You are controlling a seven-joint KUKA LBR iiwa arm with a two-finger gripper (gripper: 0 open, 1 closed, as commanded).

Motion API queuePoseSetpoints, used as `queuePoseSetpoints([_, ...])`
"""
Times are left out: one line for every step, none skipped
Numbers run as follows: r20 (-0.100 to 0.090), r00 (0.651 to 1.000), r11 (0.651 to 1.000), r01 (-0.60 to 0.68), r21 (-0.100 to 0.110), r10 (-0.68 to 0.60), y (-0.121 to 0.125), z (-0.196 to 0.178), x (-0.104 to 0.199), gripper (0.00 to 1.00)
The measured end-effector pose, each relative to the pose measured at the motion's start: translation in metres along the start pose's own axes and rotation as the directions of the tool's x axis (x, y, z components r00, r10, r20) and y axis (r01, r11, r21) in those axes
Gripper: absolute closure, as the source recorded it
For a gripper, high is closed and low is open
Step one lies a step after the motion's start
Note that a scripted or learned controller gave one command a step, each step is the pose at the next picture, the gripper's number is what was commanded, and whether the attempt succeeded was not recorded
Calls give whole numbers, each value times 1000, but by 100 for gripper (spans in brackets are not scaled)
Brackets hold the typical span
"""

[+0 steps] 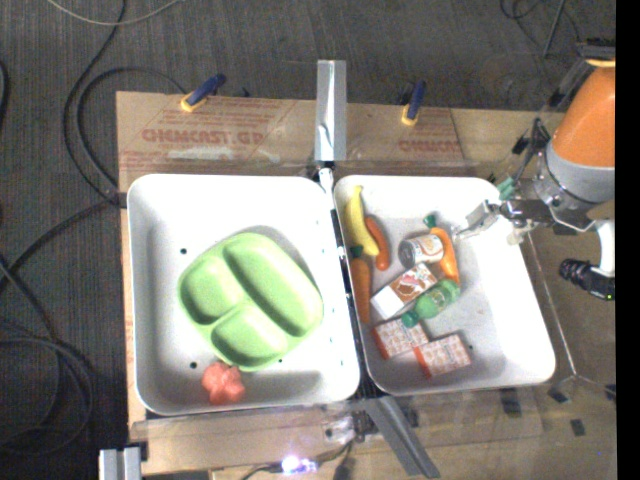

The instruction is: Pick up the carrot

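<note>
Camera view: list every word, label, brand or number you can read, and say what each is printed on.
"CHEMCAST GP" (uncertain, faint red print): on the brown protective paper of the bench board, left of the upright metal post.
A second red print on the same paper at right: too blurred to read.
Labels on the small red-and-white cartons and the round tin can in the right white bin: too small to read.

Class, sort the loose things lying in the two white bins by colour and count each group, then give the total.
Green: 2, the divided plate and the bottle
Yellow: 1, the banana
Orange: 3, carrot-like pieces
Pink-red: 1, the lump
Red-and-white packs: 3
Silver: 1, the can
Total: 11
</note>
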State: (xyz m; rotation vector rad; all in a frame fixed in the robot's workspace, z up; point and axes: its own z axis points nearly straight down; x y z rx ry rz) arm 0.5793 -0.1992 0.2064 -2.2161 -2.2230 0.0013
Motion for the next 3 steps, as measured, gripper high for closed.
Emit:
queuePoseSetpoints([0, 1000, 1000, 22, -3, -22, 33, 105, -14, 0])
queuePoseSetpoints([0, 1000, 1000, 25, 0, -25, 33, 97, -12, 100])
queuePoseSetpoints([2, 1000, 1000, 3, -1, -3, 42, 6, 20, 100])
